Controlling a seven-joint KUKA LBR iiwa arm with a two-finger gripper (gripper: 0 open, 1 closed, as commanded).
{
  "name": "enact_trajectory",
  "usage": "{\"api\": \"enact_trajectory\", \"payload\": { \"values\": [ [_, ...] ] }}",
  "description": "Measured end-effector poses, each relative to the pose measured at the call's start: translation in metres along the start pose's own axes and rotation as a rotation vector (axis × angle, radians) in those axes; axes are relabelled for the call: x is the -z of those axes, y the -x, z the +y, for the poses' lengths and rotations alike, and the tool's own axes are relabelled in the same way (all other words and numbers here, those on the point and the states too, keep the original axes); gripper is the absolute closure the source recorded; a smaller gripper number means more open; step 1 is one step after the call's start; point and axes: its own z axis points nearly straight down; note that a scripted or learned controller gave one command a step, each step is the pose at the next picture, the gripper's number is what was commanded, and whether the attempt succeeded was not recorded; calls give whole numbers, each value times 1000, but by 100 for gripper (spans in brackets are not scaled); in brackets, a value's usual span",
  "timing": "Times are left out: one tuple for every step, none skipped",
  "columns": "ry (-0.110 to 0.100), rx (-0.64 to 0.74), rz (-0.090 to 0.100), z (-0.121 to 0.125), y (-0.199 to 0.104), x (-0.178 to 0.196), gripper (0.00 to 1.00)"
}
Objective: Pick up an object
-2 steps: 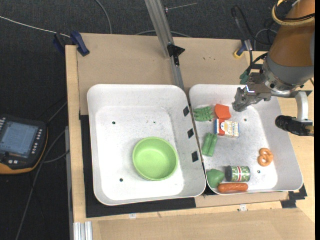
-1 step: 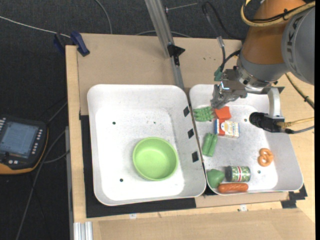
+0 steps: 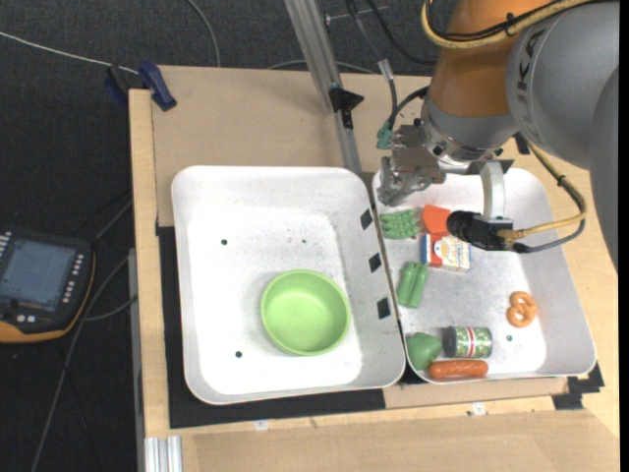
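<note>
While the grey arm (image 3: 575,67) reaches in from the right, its gripper (image 3: 398,180) hangs over the far left corner of the right bin (image 3: 555,273).
Orange band (image 3: 482,57) uppermost, the wrist points down, and I cannot tell whether the gripper is open or closed. Just near of it lies a green ridged toy (image 3: 398,225). Six more things share that bin, one of each: an orange, white and blue carton (image 3: 447,252) beside the toy, a green pickle (image 3: 412,285), an orange pretzel (image 3: 522,309) to the right, and along the near wall a green can (image 3: 468,341), a green pepper-like piece (image 3: 424,349) and a red sausage (image 3: 458,369). The left bin (image 3: 256,234) holds one green bowl (image 3: 305,311), upright.
</note>
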Motion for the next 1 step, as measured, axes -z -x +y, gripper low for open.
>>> {"api": "enact_trajectory", "payload": {
  "values": [
    [-1,0,0,-3,-61,-7,100]
  ]
}}
